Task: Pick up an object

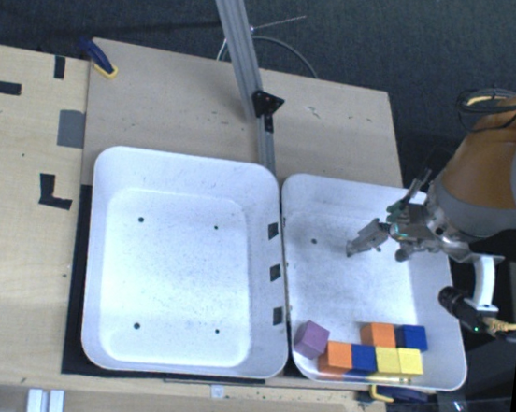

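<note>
Several small cubes sit along the front edge of the right bin (pixel 334 201). A purple cube (pixel 313 338) is at the left end. Beside it runs a row of an orange cube (pixel 339 354), a blue cube (pixel 363 357) and two yellow cubes (pixel 398 361). Behind that row are another orange cube (pixel 378 335) and another blue cube (pixel 411 337). My gripper (pixel 376 253) hangs over the middle of the right bin, well behind the cubes. It is open, with nothing between its fingers (pixel 360 243).
The left bin (pixel 112 172) lies beside the right one, sharing a raised rim in the middle. A grey metal pole (pixel 242 38) slants in from the top toward the bins' back edge. The arm's orange band (pixel 485 164) is at the right.
</note>
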`<state>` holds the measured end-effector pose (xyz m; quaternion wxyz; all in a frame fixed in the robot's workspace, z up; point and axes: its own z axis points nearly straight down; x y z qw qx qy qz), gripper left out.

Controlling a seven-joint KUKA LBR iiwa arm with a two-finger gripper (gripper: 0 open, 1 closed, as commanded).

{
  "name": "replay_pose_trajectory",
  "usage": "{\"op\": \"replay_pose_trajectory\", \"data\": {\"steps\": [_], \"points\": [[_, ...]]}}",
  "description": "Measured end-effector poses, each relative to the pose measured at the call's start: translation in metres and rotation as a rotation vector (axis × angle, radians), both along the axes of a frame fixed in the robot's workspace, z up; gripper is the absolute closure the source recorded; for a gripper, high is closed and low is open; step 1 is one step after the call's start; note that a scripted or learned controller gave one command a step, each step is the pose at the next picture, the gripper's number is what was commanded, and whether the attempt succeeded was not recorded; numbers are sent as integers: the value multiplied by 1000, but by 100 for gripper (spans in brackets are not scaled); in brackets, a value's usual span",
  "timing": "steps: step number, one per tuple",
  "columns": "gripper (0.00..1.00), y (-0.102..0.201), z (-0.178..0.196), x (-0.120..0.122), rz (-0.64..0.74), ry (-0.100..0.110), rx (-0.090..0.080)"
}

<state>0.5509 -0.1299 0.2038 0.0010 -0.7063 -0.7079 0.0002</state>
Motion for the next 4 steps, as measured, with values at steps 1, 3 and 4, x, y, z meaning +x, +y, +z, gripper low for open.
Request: {"op": "replay_pose_trajectory", "data": {"steps": [1, 3, 4], "points": [[0, -26, -81, 16, -3, 6, -2], [0, 27, -112, -5, -2, 3, -2], [0, 32, -72, -43, -3, 0, -1]]}}
